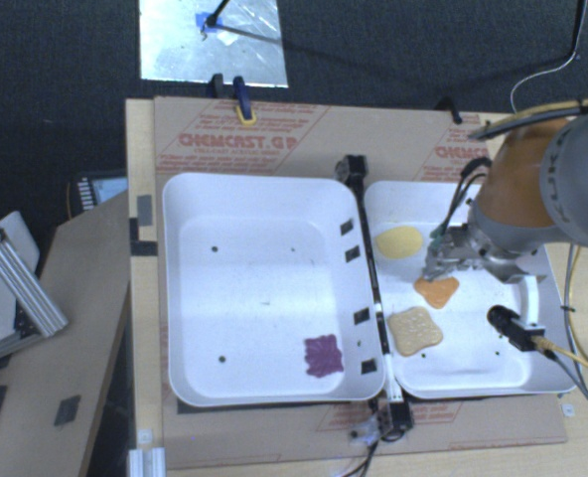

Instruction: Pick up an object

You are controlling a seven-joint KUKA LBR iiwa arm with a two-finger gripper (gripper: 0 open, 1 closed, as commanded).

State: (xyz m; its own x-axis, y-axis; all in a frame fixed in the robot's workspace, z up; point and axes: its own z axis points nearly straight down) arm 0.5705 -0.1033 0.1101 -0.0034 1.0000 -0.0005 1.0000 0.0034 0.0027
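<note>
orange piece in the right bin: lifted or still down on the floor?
Cannot tell. The orange piece shows directly beneath the gripper in the right bin, but this slanted view does not settle whether it rests on the floor.

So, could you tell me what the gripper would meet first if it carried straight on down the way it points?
Most likely the flat orange piece just below the gripper in the right white bin, though depth is hard to judge.

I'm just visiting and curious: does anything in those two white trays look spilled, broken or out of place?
Nothing stands out. The purple piece lies flat in the left bin; the yellow, orange and tan pieces lie apart in the right bin, the gripper just above the orange one.
</note>
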